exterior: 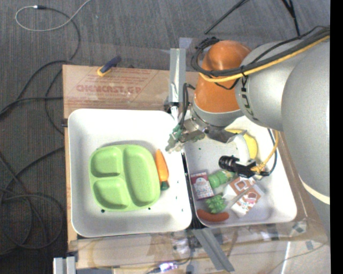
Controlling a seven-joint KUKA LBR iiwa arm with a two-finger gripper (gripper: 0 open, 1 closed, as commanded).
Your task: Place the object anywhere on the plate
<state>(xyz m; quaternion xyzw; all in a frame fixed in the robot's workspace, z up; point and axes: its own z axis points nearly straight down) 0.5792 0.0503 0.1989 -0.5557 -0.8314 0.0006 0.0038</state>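
I can't read the faded red print on the cardboard [115,90] under the bins. The carrot [161,166] lies touching the green plate [124,176]; my pincer [176,138] hovers above, and I cannot tell its state.

You look down on a dark grey carpet floor [107,32] with black cables [32,80] trailing across it. A thin white cable loop [45,16] lies at upper left. A brown cardboard sheet [118,91] covers the bench beneath the bins.
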